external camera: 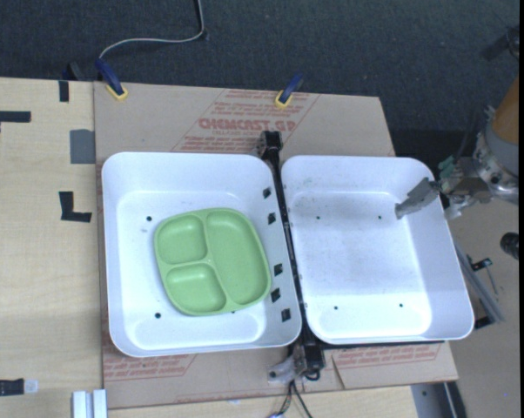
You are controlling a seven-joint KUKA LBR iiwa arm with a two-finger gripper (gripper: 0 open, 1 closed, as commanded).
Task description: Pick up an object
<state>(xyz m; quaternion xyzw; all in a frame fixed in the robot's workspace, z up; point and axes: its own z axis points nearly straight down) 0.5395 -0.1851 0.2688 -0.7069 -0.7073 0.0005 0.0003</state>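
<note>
Two white bins side by side on cardboard sheet [245, 120], touching along a black centre seam with clips. Left bin [123, 190] holds one green divided plate [212, 260], three compartments, lying flat, roughly centred, slightly toward the lower half. Open white floor on all sides of plate: wide strip above, narrower strips left, below and toward the seam. Plate not touching any bin wall. Right bin [366, 268] floor bare white with grey scuffing, ample room across the whole floor.

Counts: two bins, one plate, two yellow-blue clamps [112, 84] at cardboard's top edge, one white cable [188, 16] looping over the dark floor above. Wooden bench [27, 259] at left with several black tape marks and a grey square.

Arm entering from the right edge, wrist near the right bin's upper right corner. Gripper [416, 202] pointing left and slightly down, over the right bin's upper right area, just inside the right wall. One grey finger [414, 203] seen as a single slanted bar; whether fingers apart or together cannot tell from this angle. Nothing seen between them. Gripper well apart from the plate, with the seam and most of the right bin between. Orange band barely visible at far right edge above the wrist.
</note>
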